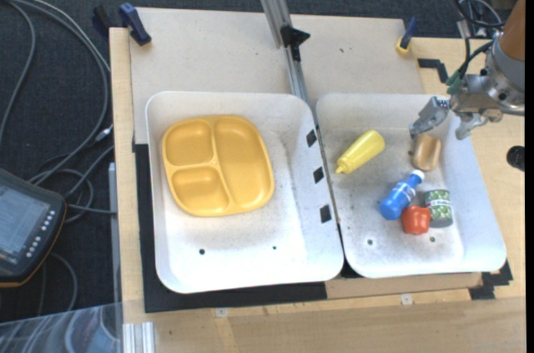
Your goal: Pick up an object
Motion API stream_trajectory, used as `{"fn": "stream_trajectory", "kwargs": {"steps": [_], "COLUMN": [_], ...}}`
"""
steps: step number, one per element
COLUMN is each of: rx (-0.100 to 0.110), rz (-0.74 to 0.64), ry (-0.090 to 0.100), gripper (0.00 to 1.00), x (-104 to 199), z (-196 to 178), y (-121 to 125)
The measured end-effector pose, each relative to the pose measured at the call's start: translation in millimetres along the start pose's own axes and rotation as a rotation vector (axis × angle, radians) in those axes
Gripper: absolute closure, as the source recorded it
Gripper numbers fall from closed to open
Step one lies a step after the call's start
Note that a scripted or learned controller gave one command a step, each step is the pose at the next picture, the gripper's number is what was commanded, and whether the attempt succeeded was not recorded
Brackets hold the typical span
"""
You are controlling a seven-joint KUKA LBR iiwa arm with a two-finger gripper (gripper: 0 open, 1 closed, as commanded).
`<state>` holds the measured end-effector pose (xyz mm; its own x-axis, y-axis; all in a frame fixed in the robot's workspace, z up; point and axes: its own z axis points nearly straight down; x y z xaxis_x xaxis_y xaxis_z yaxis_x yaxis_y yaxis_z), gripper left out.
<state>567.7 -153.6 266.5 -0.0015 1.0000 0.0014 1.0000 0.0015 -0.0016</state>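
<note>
The claw [444, 121] is seen at the upper right of the right bin [367, 255], with its two fingers spread apart and nothing between them. Just below it, almost touching the fingertips, a small tan piece [426, 151] is lying; its exact kind cannot be told, but it looks like a short, rounded toy item. This is judged to be the nearest thing for the task.

It is probably light and hollow, made of stiff plastic, so little force would be needed. The smooth rounded surface may be slippery, and it could roll or be squeezed out if it is taken near an end. A hold across its middle, on the narrow width, is judged the safest.

The other things are placed further from the claw. A yellow bottle [360, 152] is lying tilted to the left of the tan piece, well apart from it. A blue bottle [399, 198], a red piece [415, 219] and a small can [439, 207] are crowded together lower in the bin, which would make a clean hold harder there. A yellow tray [218, 164] is resting in the left bin [250, 264].
</note>
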Motion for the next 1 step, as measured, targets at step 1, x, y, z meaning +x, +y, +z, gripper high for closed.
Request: {"fn": "stream_trajectory", "kwargs": {"steps": [1], "rx": [0.000], "rz": [0.000], "ry": [0.000], "gripper": [0.00], "x": [0.0], "z": [0.0], "y": [0.1]}}
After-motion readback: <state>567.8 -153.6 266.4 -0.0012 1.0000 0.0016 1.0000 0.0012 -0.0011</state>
